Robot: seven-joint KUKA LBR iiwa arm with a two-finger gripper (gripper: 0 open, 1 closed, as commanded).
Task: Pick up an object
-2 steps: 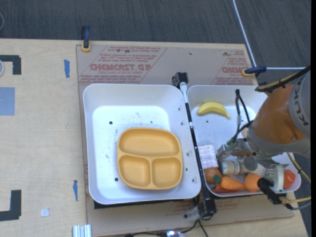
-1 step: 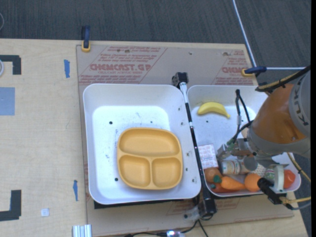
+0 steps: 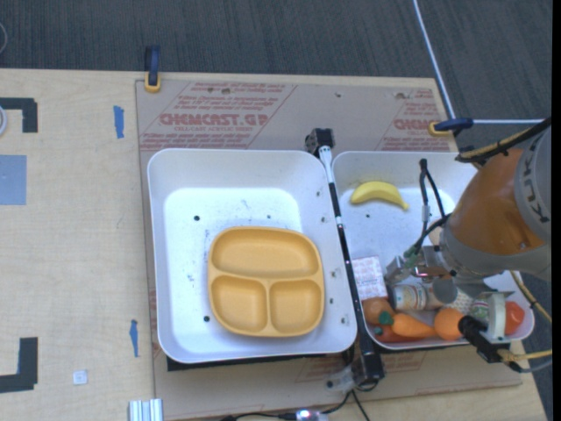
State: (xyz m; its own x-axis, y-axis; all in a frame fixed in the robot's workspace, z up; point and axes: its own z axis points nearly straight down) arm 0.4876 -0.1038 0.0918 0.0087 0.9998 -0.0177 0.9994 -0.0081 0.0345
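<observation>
My gripper [image 3: 419, 274] hangs low over the front of the right bin [image 3: 396, 235], under the orange band of the arm [image 3: 491, 204]. Right below it lies a heap of small things: a white packet with red print [image 3: 366, 277], a pale jar on its side [image 3: 410, 298], an orange carrot [image 3: 412, 326] and a round orange fruit [image 3: 447, 323]. A yellow banana [image 3: 378, 193] rests alone at the back of the same bin, well away from the gripper. The wrist and cables hide the fingertips. Nothing is visibly lifted.
The left bin [image 3: 175, 235] holds a yellow three-compartment plate [image 3: 266, 281]. A red item [image 3: 515, 316] and a white-green item [image 3: 487, 309] lie at the right bin's front right corner. The rims of both bins meet just left of the heap.
</observation>
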